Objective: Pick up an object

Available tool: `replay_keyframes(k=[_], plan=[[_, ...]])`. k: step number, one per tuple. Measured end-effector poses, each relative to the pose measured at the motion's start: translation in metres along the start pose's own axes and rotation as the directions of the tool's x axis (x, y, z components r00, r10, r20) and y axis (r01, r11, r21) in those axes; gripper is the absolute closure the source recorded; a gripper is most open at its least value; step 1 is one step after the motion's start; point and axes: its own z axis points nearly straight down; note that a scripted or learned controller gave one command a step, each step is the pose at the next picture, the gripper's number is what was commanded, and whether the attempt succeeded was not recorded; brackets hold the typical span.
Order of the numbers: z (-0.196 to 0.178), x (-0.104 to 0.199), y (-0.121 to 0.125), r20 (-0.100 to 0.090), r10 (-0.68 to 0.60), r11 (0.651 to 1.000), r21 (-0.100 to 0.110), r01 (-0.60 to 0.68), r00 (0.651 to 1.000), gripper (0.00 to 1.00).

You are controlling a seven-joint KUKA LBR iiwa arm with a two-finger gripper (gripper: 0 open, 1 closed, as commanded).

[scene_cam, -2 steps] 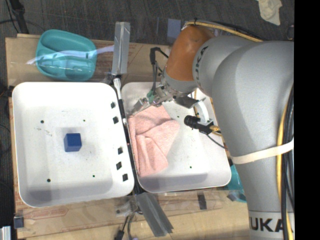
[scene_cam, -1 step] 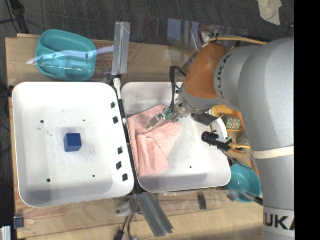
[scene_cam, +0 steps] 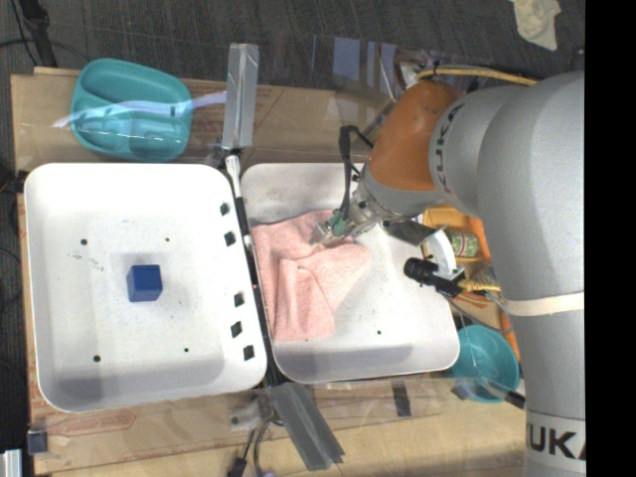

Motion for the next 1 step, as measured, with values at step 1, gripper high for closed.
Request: replay_keyframes(k=[1], plan=[[0.0,0.0,0.0,0.0,0.0,1.0,0.0,0.0,1.0,0.0]])
